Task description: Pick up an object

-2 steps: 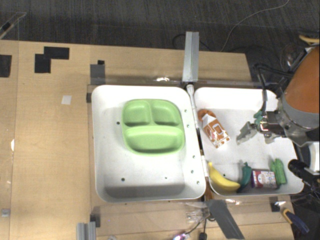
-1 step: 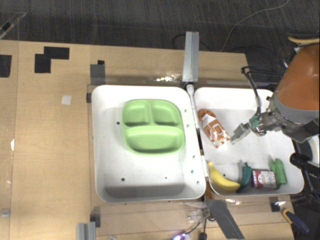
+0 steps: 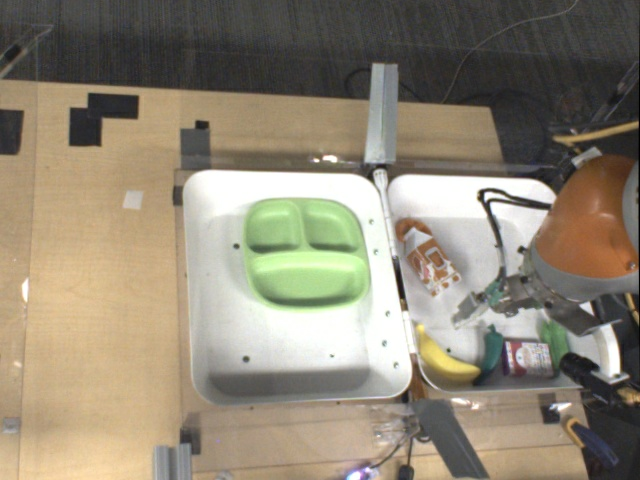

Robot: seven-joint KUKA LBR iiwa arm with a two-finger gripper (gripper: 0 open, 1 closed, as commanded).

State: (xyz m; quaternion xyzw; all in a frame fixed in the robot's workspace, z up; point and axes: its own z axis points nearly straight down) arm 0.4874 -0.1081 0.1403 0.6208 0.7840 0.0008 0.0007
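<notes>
My gripper hangs low over the middle of the right bin, below the grey wrist and the orange band. An orange and white snack packet lies just to its upper left. At the bin's front a yellow banana rests to its lower left. A dark green object sits right below the gripper, beside a bottle with a maroon label and a green cap. I see nothing held by the gripper.
The left bin holds a green divided plate. A metal post stands behind the wall between the two bins. A black cable loops from the arm over the right bin.
</notes>
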